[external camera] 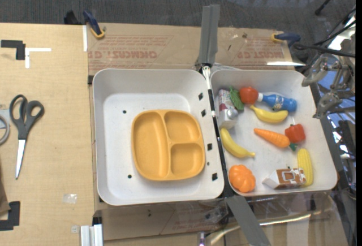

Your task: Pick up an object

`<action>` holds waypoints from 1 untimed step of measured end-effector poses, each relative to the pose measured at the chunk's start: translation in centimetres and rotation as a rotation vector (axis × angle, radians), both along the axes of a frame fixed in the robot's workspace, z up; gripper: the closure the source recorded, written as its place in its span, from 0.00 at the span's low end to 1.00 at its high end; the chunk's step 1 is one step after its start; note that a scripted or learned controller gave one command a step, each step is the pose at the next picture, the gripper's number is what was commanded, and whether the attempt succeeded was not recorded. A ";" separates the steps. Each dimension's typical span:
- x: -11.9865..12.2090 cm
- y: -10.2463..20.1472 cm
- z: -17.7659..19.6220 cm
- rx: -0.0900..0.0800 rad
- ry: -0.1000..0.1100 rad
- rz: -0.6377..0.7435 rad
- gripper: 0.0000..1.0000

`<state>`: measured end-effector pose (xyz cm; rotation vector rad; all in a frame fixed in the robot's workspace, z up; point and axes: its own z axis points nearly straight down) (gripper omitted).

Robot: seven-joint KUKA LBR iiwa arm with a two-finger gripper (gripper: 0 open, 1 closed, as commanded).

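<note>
Where the toys are kept: right bin (257,72), crowded, little open room left.
Corn (305,164): laid just beside the right wall.
End effector (323,83): by the right rim; grip cannot be told.

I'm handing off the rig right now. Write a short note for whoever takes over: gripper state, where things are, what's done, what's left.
Gripper: at the right bin's far right rim, nothing seen in it.
Right bin holds all the toy food: two bananas, carrot, corn, orange, tomato, red pepper, blue bottle, can, small carton.
Left bin: yellow divided tray.
Done: nothing picked. Left: grasp one object and lift.
</note>
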<state>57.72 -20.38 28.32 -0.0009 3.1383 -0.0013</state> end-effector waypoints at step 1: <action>-3.9 2.6 -18.8 0.000 0.000 -0.045 0.00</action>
